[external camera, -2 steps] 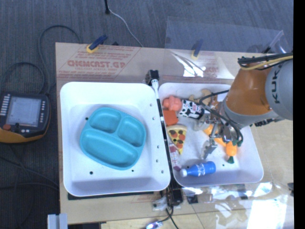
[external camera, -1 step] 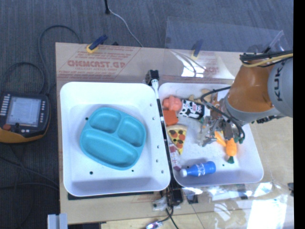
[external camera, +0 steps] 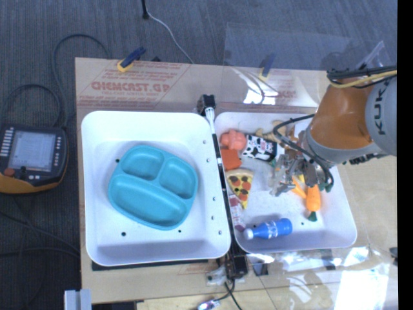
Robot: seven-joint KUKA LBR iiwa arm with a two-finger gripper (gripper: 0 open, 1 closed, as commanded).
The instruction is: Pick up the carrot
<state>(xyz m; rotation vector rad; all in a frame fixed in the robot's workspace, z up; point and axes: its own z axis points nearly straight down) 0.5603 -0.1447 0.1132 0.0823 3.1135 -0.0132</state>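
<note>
We look down on two white bins side by side on the bench. The left bin [external camera: 97, 237] holds a blue tray [external camera: 153, 185] with three compartments, lying near the bin's middle. The right bin [external camera: 345, 228] holds the small things.

The arm [external camera: 352, 118] reaches in from the right, its orange band over the right bin's upper right part. The gripper [external camera: 292, 176] hangs below it, over the middle right of that bin. We cannot tell its state: the metal parts blur together there, and nothing shows clearly between them.

The carrot [external camera: 312, 199] lies in the right bin, just beside the gripper on its right, toward the bin's right wall. It stands nearly upright in the view, its green end pointing toward the near edge. We cannot tell whether the gripper touches it.

A pizza slice [external camera: 241, 185] lies near the bin's left wall, with an orange block [external camera: 231, 159] just above it. An orange lump [external camera: 231, 139] sits at the upper left, touching or just beside a black-and-white carton [external camera: 259, 149]. A blue bottle [external camera: 269, 228] lies on its side near the bin's near wall, white cap to the left.

A pendant [external camera: 29, 157] rests on the floor, left of the bench.
</note>
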